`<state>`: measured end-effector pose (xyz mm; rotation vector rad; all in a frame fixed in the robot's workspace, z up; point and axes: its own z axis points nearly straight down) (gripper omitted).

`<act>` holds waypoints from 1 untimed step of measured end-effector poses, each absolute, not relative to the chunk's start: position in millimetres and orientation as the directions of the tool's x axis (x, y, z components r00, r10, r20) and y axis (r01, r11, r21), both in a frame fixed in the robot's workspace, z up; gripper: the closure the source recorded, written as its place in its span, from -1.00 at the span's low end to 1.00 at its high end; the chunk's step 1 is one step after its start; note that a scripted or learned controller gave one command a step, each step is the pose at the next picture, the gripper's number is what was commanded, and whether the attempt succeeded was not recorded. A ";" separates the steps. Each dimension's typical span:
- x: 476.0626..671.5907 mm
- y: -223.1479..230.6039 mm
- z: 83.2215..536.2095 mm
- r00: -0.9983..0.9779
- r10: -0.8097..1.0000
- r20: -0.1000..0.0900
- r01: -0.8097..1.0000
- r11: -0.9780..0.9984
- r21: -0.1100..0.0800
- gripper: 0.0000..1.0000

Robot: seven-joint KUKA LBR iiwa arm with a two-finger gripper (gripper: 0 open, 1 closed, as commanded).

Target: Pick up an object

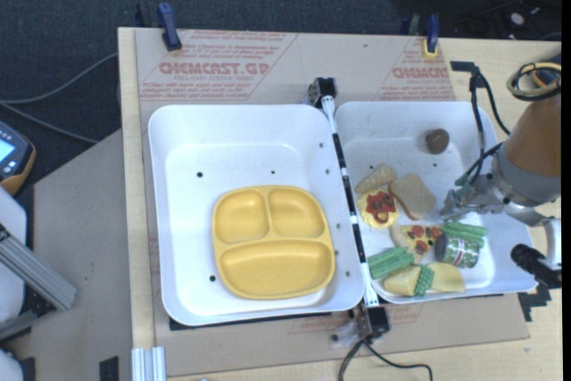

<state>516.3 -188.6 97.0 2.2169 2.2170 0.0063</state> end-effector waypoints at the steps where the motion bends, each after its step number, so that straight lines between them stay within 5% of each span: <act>1: 515.9 -188.5 96.3 0.000 1.000 -0.001 1.000 0.000 0.006 -1.00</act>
